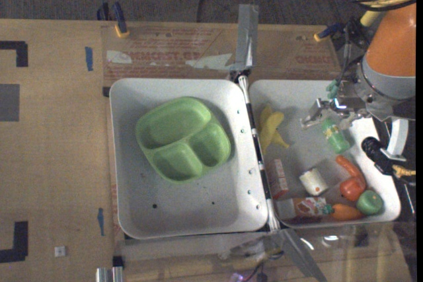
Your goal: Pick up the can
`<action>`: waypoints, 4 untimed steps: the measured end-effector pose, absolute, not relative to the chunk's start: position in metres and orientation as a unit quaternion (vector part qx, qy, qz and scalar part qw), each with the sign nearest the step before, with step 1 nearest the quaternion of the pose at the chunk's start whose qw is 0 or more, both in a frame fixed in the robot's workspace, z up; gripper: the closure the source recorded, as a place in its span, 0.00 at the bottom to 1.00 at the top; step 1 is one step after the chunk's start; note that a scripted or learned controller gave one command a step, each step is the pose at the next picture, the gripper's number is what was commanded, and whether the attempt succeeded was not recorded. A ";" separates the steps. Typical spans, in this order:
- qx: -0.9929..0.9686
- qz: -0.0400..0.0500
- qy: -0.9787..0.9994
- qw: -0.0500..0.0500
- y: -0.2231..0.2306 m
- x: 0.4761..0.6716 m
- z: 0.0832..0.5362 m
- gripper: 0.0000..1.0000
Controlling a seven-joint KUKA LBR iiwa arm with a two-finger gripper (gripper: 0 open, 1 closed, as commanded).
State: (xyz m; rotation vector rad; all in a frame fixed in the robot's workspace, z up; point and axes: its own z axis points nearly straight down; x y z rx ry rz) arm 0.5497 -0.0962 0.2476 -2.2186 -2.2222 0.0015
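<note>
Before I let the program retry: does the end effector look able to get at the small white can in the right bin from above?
Probably yes. The small white cylindrical can lies with open bin floor above it, apart from the red box and the orange carrot. The end effector is over the same bin, near the green bottle.

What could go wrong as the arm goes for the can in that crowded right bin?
1. The can lies among a box, a bottle and a red pepper, so the gripper could bump or grab a neighbour.
2. The gripper hangs by the green bottle, away from the can, so it might close on that instead.
3. The can looks to lie on its side and may roll.
</note>
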 end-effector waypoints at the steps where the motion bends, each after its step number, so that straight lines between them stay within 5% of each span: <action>1: -0.602 0.000 -0.799 0.001 -0.095 0.479 0.142 0.00; 2: -0.721 -0.004 -0.693 -0.002 -0.125 0.482 0.089 0.00; 3: -0.723 -0.003 -0.691 -0.007 -0.129 0.483 0.099 1.00; 4: -0.808 0.001 -0.589 0.000 -0.038 0.515 0.216 1.00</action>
